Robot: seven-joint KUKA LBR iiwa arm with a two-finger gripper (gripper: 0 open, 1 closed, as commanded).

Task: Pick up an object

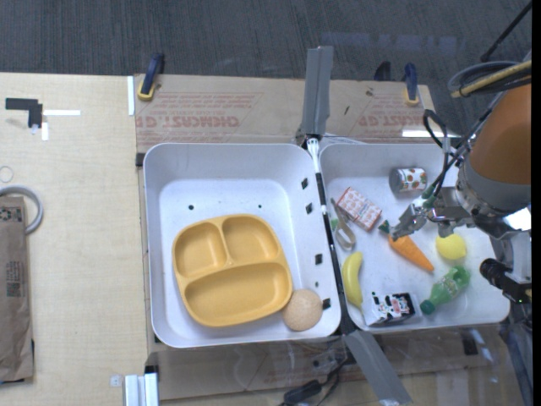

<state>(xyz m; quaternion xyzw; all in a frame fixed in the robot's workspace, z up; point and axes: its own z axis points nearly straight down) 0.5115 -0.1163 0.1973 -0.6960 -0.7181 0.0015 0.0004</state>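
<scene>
yellow divided tray [232,269], orange carrot [412,251], yellow banana [352,277], green bottle [445,287]

Arm [507,142] cut off at right edge; brown paper bag [13,286] cropped at left; gripper [414,220] fingertips possibly blurred.

One fixed camera looks down at a slant on both white bins [161,227] from above.

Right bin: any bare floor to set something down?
Bare patch in the right bin along its far wall, left of the can, above the red box. Crowded around the gripper: carrot, lemon, bottle, banana.
</scene>
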